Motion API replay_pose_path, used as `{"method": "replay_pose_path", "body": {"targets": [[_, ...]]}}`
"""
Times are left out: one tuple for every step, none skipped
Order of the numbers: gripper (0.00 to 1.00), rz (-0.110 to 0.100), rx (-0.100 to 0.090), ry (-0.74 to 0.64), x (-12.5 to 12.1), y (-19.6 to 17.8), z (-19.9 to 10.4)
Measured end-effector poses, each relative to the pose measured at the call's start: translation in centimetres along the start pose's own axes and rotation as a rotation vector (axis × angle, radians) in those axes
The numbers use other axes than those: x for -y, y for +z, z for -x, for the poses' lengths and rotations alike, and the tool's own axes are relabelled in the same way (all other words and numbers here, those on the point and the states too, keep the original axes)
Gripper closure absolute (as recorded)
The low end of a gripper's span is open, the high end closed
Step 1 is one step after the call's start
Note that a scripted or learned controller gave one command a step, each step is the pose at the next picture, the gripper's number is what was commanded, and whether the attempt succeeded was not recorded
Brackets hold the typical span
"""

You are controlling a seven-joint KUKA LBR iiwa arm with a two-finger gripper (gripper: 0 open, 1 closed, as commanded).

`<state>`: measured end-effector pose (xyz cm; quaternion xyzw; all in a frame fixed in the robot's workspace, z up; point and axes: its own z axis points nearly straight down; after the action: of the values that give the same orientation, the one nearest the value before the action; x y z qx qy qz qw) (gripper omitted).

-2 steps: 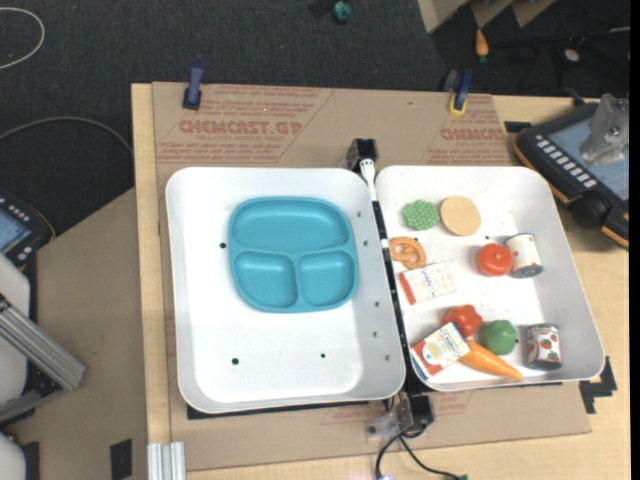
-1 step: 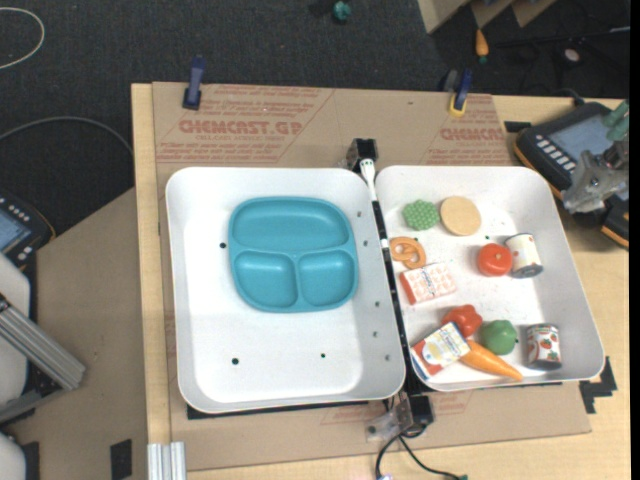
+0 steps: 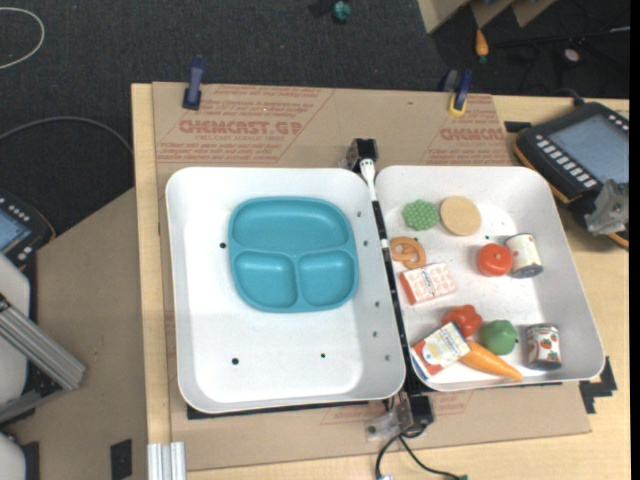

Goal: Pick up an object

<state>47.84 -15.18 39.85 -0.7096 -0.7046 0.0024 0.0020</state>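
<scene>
White bins, toy food gathered in the right one

Cut off at the right edge are a dark teach pendant (image 3: pixel 578 154) and a grey shape just below it that cannot be identified. Whether the gripper is open or closed cannot be told.

Printed brown cardboard (image 3: pixel 300 118) is laid over the surface and held by two blue clamps (image 3: pixel 193 83) at its far edge. The left bin (image 3: pixel 200 358) is occupied by a teal divided plate (image 3: pixel 293 253).

All pickable objects are found in the right bin (image 3: pixel 575 313). A green knobbly disc (image 3: pixel 420 214) and a tan disc (image 3: pixel 460 215) lie at the far side, with a pretzel (image 3: pixel 406 251), a red-and-white carton (image 3: pixel 427 285), a tomato (image 3: pixel 493 259) and a small can (image 3: pixel 524 255) in the middle. Crowded together at the near side are a red pepper (image 3: pixel 462 320), a green fruit (image 3: pixel 499 335), a carrot (image 3: pixel 488 362), a second carton (image 3: pixel 440 348) and a red-labelled can (image 3: pixel 542 346). The labels are too small to be read.
</scene>
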Motion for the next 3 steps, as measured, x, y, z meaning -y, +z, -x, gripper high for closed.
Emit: {"method": "replay_pose_path", "body": {"targets": [[1.00, 0.003, -0.004, -0.018, -0.1, 1.7, -10.4], [1.00, 0.002, -0.003, -0.016, 0.0, 3.7, -18.7], [1.00, 0.002, 0.000, 0.000, 0.0, 5.5, -11.8]]}}
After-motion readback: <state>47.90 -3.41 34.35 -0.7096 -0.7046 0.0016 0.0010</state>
